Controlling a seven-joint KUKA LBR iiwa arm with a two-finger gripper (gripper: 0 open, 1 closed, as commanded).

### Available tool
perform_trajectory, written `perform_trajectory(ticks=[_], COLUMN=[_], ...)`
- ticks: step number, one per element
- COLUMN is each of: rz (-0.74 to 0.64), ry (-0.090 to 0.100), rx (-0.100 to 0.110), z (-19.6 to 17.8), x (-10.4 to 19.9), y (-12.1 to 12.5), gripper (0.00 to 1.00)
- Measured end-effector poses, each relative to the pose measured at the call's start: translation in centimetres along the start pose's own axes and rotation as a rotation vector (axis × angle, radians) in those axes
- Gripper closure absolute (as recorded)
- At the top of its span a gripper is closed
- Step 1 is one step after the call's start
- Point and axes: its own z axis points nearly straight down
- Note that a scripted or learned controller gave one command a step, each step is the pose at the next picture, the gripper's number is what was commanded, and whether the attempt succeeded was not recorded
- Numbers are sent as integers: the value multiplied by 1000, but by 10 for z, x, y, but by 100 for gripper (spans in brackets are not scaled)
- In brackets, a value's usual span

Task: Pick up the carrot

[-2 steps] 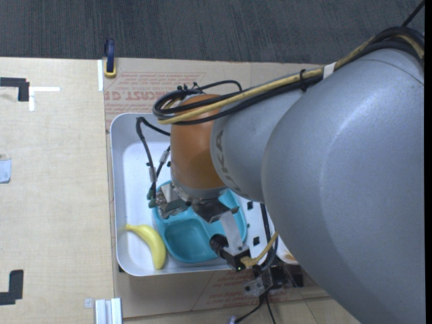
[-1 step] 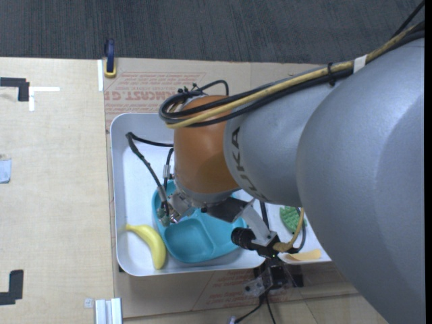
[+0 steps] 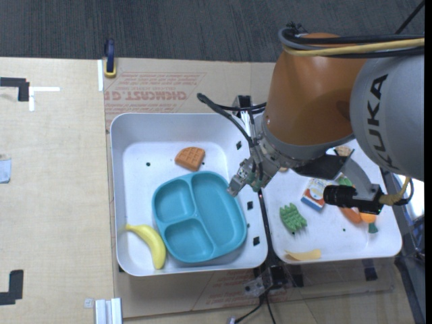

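The carrot (image 3: pixel 354 214) is orange with a green tip and lies in the right bin (image 3: pixel 337 245) near its right side. A black cylinder on the arm partly covers it. My gripper (image 3: pixel 242 181) hangs over the divide between the two bins, just off the upper right rim of the blue plate (image 3: pixel 199 218). It is well to the left of the carrot, and I see nothing held in it.
The left bin (image 3: pixel 128 147) holds the blue divided plate, a banana (image 3: pixel 152 245) and an orange waffle piece (image 3: pixel 190 157). The right bin also holds a green toy (image 3: pixel 292 219), a yellow strip (image 3: pixel 304 254) and a small printed box (image 3: pixel 314 198). The arm's bulk covers that bin's upper part.
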Motion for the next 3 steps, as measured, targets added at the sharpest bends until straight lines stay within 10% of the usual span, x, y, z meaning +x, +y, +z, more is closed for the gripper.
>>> perform_trajectory(ticks=[1, 2, 3], rz=[-225, -225, -378], ry=[-6, -5, -2], rx=[-5, -5, -1], z=[-158, -157, -145], x=[-69, -68, -128], y=[-68, -68, -131], gripper=[100, 0, 0])
